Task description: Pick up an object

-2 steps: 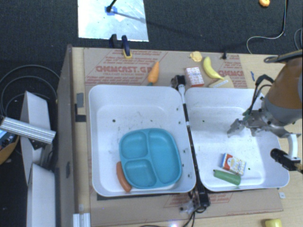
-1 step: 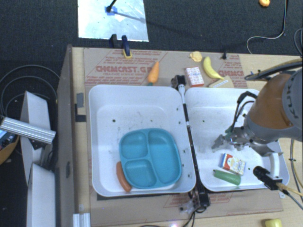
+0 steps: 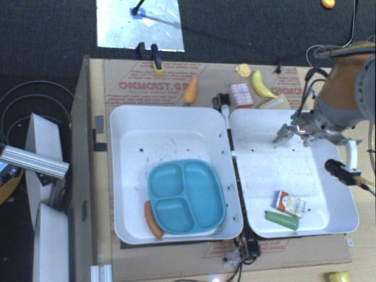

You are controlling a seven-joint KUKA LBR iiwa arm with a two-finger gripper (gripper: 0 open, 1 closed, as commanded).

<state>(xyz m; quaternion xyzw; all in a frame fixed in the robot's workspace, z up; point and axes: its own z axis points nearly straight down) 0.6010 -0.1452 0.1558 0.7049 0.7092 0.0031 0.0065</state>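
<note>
The grey arm point(image 3: 346, 93) with its orange band reaches in from the right over the right bin point(image 3: 341, 216), and its claw point(image 3: 286, 133) hangs above the bare upper part of that bin's floor, near the far wall. The view is too small and blurred to tell how far the claw is spread; nothing shows between its tips. In the same bin, well apart from the claw and toward the near wall, a small white carton point(image 3: 289, 203) lies just above a green cylinder-shaped object point(image 3: 281, 219), the two almost touching. The left bin point(image 3: 126, 128) holds a blue divided plate point(image 3: 185, 196), with an orange sausage-shaped object point(image 3: 152, 218) lying beside the plate's lower left edge. On the table beyond the bins lie a carrot point(image 3: 190, 90), a small pink box point(image 3: 241, 95) and a banana point(image 3: 261, 85).
</note>
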